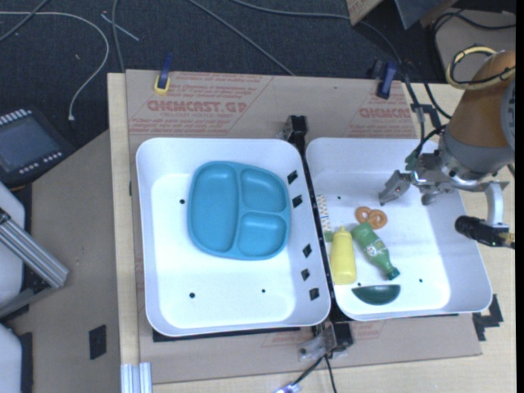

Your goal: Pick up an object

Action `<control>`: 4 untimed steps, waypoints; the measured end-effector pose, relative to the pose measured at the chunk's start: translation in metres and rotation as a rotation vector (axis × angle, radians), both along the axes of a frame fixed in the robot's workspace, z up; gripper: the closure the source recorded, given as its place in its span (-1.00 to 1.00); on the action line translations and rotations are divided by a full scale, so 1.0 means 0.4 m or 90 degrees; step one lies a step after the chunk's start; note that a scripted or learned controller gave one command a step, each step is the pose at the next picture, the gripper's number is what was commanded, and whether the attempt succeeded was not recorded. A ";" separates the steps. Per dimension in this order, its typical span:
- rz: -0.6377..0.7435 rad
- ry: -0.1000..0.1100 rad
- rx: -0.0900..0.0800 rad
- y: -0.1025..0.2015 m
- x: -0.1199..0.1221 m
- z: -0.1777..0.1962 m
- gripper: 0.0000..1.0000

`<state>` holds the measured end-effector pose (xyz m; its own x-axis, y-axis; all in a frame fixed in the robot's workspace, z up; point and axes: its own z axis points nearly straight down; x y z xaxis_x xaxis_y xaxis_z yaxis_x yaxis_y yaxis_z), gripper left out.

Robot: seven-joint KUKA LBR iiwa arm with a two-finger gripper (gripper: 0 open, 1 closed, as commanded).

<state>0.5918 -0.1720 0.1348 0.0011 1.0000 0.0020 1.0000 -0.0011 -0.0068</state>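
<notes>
Orange pretzel-shaped toy (372,216) lies flat in the right shallow white bin (434,297), nearest of the loose items to the two-finger gripper (407,185). Just below it a green plastic bottle (375,250) lies tilted, a yellow plastic bottle (343,256) rests beside that against the bin's left wall, and a dark green bowl-like piece (377,294) sits by the near rim. The gripper hangs above and to the right of the pretzel with its fingers spread and nothing between them, apart from every object. A light blue divided plastic plate (239,210) lies in the left white bin (164,285), well away.

Several risks seem likely. The pretzel is thin and flat, so closing fingers could slide over it. The green bottle lies close, so a descent slightly off could knock it or pinch both. The bottles are round and could roll or squirt out of a grip that lands off-centre.
</notes>
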 end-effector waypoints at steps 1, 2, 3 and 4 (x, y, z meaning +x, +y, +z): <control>0.000 -0.006 0.000 0.000 0.005 -0.121 -1.00; 0.001 -0.010 0.000 0.002 0.010 -0.085 1.00; 0.001 -0.008 -0.002 -0.010 0.032 0.036 1.00; 0.002 -0.010 -0.003 -0.022 0.046 0.197 1.00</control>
<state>0.6104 -0.1807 0.2135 -0.0015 1.0000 -0.0026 1.0000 0.0015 0.0088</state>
